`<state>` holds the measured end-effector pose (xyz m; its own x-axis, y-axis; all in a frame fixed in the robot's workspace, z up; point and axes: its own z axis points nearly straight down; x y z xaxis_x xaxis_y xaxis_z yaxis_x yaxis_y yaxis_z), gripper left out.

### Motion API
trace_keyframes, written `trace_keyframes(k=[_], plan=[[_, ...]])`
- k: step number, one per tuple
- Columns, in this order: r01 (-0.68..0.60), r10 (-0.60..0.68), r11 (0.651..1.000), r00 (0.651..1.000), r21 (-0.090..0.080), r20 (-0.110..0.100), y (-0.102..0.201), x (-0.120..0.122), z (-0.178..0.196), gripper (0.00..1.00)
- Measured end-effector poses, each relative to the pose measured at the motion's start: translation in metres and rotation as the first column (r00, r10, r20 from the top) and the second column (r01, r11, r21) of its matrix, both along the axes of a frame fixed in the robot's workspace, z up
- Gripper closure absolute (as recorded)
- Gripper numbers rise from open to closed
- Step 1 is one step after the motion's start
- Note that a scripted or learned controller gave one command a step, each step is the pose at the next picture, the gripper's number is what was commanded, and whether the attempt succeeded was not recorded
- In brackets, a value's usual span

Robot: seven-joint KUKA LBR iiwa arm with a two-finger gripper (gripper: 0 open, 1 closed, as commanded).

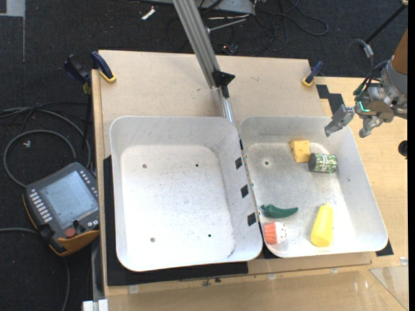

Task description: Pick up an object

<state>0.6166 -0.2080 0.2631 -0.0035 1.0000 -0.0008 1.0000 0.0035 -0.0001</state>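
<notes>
The right bin (363, 193) holds several small things: a yellow cheese-like block (300, 151), a dark green can (322, 163) lying beside it, a green pepper (279, 210), a red and white piece (275, 233) and a yellow corn-like piece (322, 225). My gripper (354, 122) hangs at the bin's upper right rim, above and to the right of the can. Its two grey fingers (337, 120) are spread apart with nothing between them.
The left bin (123, 141) sits beside the right one. A slanted metal pole (198, 37) rises from between the bins' far ends. Clamps (104, 67) grip the bench's back corners. A teach pendant (61, 203) lies on the floor at left.
</notes>
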Motion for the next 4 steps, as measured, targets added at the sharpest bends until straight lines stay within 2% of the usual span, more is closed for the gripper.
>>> trace_keyframes(k=[1, 2, 3, 4], plan=[[0.004, -0.004, 1.0, 1.0, 0.002, -0.006, -0.001, -0.004, -0.064, 0.0], [0.004, -0.004, 1.0, 1.0, 0.001, -0.003, -0.003, -0.002, -0.107, 0.0], [0.002, -0.002, 1.0, 1.0, -0.016, 0.024, 0.0, 0.002, -0.142, 0.0], [0.002, -0.002, 1.0, 0.999, -0.016, 0.033, 0.001, 0.005, -0.128, 1.0]])
